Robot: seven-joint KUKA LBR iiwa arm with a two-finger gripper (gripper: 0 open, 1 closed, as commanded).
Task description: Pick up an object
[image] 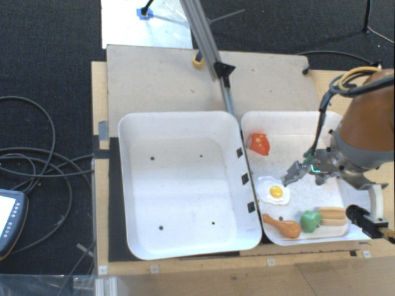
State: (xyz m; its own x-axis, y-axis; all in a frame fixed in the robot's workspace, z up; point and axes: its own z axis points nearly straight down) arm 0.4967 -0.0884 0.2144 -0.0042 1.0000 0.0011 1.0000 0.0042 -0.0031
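So you're looking down at the bench with the two white bins side by side. The left bin (185, 184) has nothing but a few small dark dots on its floor. All the stuff is in the right bin (290, 125).

Here's what you've got in there: a red strawberry-looking piece (259, 143) sits up near the divider, well apart from everything else. Lower down there's a toy fried egg (274, 192), white with a yellow yolk, close to the divider too. Along the front edge you've got a drumstick (282, 225), then a green piece (310, 220) just beside it, and that one is touching a hot dog (332, 216) in a bun, toward the right corner.

The arm comes in from the right, with the orange band (369, 125) taking up a good part of that side and yellow and black cables looping above it. The gripper (292, 175) hangs over the middle of the right bin, just to the right of the egg and a bit above it in the view. It's dark grey with a small green light glowing near the wrist. You can't tell how the jaws are set from this angle, and nothing visibly sits in them.

As for writing or brand marks: none you can read. There's a device with a lit screen (9, 217) at the left edge on the dark floor among black cables (43, 165), but what's on it is too small to make out. A grey pole (203, 36) slants across the beige board behind the bins.
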